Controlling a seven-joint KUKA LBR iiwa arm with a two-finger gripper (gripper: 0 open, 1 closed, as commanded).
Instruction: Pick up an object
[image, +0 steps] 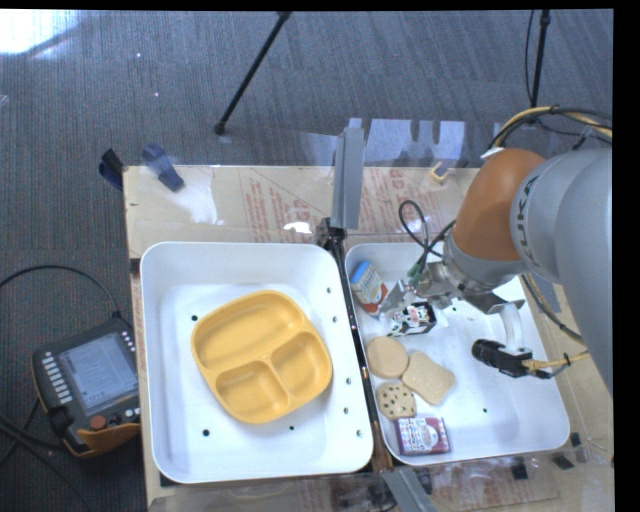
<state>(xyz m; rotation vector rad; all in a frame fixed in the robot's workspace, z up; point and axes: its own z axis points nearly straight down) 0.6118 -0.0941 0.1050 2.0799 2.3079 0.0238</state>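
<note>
Over the right bin (520, 425), the tool (412, 300) is hanging low among the play food, and how far its fingers are parted I cannot tell; nothing is visibly between them. Directly below it a small black-and-white carton (414, 317) is lying, seemingly touching or just under it; a tilted cup (366, 283) is sitting beside it toward the yellow divided plate (262, 355) in the left bin. Farther below, a round biscuit (387, 357) and toast slice (428, 377) are resting. Judging by this, the arm is reaching for the carton; next calls for closing squarely and lifting.
</note>
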